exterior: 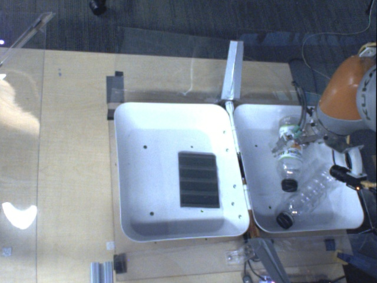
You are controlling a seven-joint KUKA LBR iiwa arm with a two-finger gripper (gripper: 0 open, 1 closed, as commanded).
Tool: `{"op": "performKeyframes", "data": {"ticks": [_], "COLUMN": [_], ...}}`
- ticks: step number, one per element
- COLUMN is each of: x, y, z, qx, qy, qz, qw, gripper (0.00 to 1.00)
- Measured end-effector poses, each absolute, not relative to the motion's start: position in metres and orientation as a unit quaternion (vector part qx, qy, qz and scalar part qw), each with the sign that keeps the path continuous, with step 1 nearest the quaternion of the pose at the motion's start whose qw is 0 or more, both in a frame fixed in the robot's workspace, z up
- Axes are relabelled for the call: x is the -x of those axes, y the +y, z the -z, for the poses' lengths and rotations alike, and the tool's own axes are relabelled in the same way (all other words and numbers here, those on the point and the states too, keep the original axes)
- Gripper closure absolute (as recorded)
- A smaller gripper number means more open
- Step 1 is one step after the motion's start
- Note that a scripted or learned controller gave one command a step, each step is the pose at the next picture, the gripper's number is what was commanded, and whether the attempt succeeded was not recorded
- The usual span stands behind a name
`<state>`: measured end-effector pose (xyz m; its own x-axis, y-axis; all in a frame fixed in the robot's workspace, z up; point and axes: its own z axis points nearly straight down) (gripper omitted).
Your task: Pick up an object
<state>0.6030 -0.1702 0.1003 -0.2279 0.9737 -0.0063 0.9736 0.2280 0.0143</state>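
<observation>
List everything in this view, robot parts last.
Bench: one, pale wood, under both bins.
Bins: two, white, left bin and right bin side by side.
Ribbed block: one, black, middle of left bin.
Bottles: two, clear with black caps, lying in right bin; upper bottle, lower bottle.
Arm: one, grey with orange band, from the right.
Gripper: one, at upper bottle's far end.

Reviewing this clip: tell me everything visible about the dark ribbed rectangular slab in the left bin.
The dark grey ribbed rectangular slab lies flat on the floor of the left shallow white bin, right of centre, long sides parallel to the bin's side walls. Crosswise grooves split its matte top into bands; perhaps rubber or plastic. It touches only the floor, clear of every wall.
</observation>
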Motion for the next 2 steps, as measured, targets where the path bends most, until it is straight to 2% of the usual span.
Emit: {"op": "performKeyframes", "data": {"ticks": [1, 2], "x": [-0.604, -0.645], "y": [-0.17, -0.126], "z": [-0.111, -0.183], "qx": [-0.621, -0.65], "qy": [0.784, 0.76], "qz": [-0.0044, 0.0003], "qw": [0.009, -0.001], "gripper": [1.0, 1.0]}}
